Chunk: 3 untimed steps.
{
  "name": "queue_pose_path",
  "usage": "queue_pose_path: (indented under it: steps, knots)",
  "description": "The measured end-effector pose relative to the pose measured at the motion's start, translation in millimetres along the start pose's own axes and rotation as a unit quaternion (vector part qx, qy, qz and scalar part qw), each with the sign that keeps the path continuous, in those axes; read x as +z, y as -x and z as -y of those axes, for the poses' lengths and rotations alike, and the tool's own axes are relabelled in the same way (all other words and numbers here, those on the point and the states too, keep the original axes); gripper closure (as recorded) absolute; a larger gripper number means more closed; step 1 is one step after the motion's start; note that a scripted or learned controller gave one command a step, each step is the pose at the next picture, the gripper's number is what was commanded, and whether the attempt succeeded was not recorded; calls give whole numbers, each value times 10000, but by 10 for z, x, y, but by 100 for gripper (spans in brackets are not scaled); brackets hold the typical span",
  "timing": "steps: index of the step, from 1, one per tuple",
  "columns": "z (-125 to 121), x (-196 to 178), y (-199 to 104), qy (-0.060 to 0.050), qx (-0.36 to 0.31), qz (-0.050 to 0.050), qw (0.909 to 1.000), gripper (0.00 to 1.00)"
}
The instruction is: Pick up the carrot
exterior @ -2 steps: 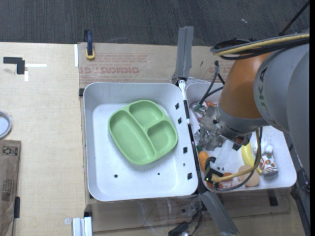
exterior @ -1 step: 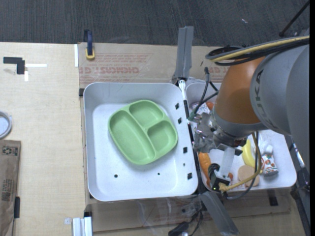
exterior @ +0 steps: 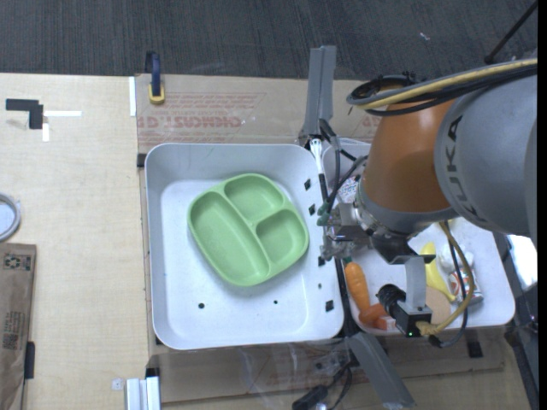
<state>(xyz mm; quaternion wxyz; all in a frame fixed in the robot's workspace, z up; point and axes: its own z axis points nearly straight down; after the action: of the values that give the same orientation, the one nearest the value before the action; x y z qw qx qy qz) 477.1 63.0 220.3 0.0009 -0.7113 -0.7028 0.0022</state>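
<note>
From my station I count two shallow white plastic bins, the left one (exterior: 171,314) and the right one (exterior: 494,290). There is one pale green plastic plate (exterior: 248,227) with three compartments, one orange carrot (exterior: 356,285), one small yellow object (exterior: 436,261) and one grey arm with an orange band (exterior: 487,169).

The green plate is my reference. It lies flat in the middle of the left bin, turned at a slant to the bin walls.

The carrot is to the right of the plate, past the wall that divides the bins, and about level with the plate's lower edge. It lies on the floor of the right bin, close to that dividing wall. Its long axis runs mostly up and down in the camera view, with the lower end leaning a little further from the plate than the upper end. The upper end looks rounded. The lower end runs into a redder orange patch, so I cannot say which end is the tip.

The yellow object sits further right of the plate than the carrot and is partly hidden by cables.

The two-finger gripper (exterior: 342,244) hangs just right of the plate's right edge, over the dividing wall and directly above the carrot's upper end. I cannot tell how far open it is, or whether it touches the carrot.
</note>
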Motion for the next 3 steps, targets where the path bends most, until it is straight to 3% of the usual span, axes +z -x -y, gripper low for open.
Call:
queue_pose_path:
  steps: [1, 2, 3]
  knots:
    - [-5, -79, 11, -14, 8, 10, 10000, 100]
    - [-518, 14, -488, 0, 116, 3, 9999, 100]
    - [-520, -64, -474, -15, 113, 20, 9999, 100]
